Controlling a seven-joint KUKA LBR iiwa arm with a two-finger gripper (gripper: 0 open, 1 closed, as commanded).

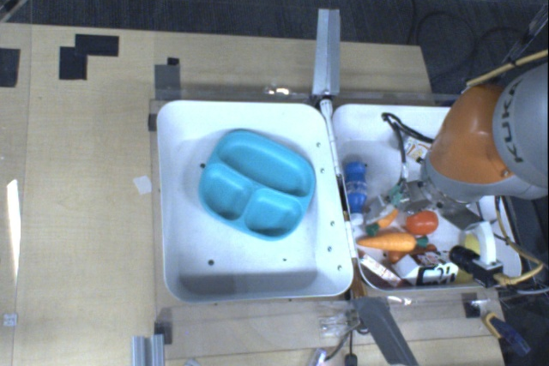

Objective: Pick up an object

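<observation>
Arm's orange band (467, 141) hangs over the right bin (364, 120), lower right of frame. Claw state: cannot tell. Carrot (386, 243) and tomato (421, 224) lie loose there; pick judged not done.

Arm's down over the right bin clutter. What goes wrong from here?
1. The toys are packed tight: the tomato touches the carrot, so the pincer may nudge both or grab neither.
2. The arm hides part of the right bin, so a failed grab may go unseen.
3. Loose cables lie beside the wrist and could snag.
</observation>
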